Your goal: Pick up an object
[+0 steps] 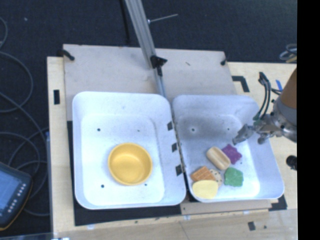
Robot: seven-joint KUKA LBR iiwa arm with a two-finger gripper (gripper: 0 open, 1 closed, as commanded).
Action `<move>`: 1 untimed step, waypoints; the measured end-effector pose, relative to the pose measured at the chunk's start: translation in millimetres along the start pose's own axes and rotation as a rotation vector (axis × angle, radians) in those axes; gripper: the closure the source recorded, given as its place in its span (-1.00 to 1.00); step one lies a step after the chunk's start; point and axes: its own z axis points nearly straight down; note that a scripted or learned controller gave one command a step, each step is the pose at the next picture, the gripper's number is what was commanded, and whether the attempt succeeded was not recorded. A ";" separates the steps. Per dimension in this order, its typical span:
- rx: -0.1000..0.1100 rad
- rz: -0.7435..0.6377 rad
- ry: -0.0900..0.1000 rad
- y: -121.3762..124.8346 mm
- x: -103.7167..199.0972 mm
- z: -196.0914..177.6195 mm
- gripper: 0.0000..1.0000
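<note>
From my remote seat I see two white bins side by side on the bench; the left bin point(90, 109) holds a yellow bowl point(130, 163), upright, sitting a little toward the near side of its floor; the right bin point(210, 109) holds a small cluster of things in its near half. In that cluster: a tan bread roll point(218, 157) lying at a slant; a purple piece point(232, 153) just beside the roll on its right, touching or nearly so; a green piece point(233, 177) nearer the front rim; a pale yellow piece point(205, 189) against the front wall; an orange waffle-like piece point(202, 174) just behind the yellow one, the two overlapping in my view. The arm point(287, 91) comes in from the right edge; its gripper point(246, 132) hangs over the right side of the right bin, beyond the cluster and apart from it, closest to the purple piece. I cannot tell how the pincer is set, it is too small and blurred; I see nothing held at its tip. A slanted metal rail point(142, 29) runs from the top of the view down to the gap between the bins; a dark screen point(10, 191) sits at the lower left off the bench.
</note>
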 end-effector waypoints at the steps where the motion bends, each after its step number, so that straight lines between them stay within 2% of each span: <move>1: 0.001 0.000 0.000 -6.0 3.0 60.9 -1.00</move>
